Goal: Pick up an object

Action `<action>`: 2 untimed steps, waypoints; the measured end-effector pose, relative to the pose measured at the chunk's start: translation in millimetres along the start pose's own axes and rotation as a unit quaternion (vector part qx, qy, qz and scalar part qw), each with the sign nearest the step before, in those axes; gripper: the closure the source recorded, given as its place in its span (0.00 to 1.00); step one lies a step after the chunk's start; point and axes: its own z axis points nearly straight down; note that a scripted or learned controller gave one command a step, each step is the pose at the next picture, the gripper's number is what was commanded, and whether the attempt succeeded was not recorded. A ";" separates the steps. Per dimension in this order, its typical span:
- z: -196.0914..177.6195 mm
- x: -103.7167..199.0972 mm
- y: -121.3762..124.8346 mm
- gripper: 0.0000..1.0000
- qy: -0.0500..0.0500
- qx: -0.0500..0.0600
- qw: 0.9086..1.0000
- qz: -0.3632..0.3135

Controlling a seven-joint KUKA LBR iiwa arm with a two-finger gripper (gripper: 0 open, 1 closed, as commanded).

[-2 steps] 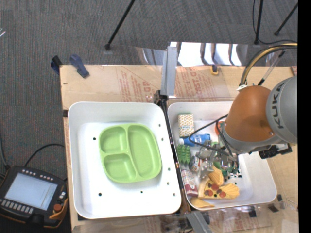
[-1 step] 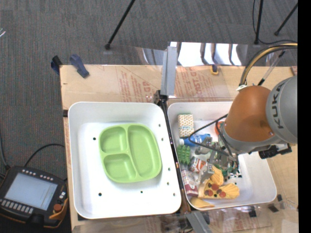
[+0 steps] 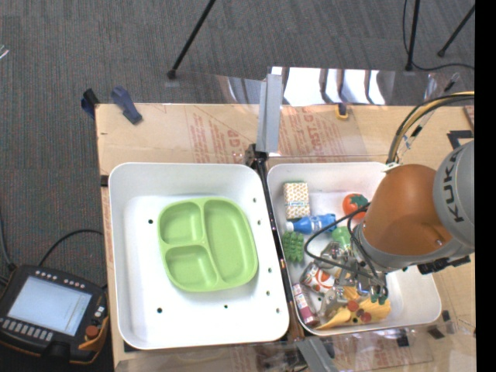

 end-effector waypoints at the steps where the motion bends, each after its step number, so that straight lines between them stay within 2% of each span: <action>1: -0.9 -62.7 18.3 0.00 -0.002 0.000 1.000 0.019; 2: 0.1 11.7 -27.1 0.00 0.000 0.000 1.000 -0.012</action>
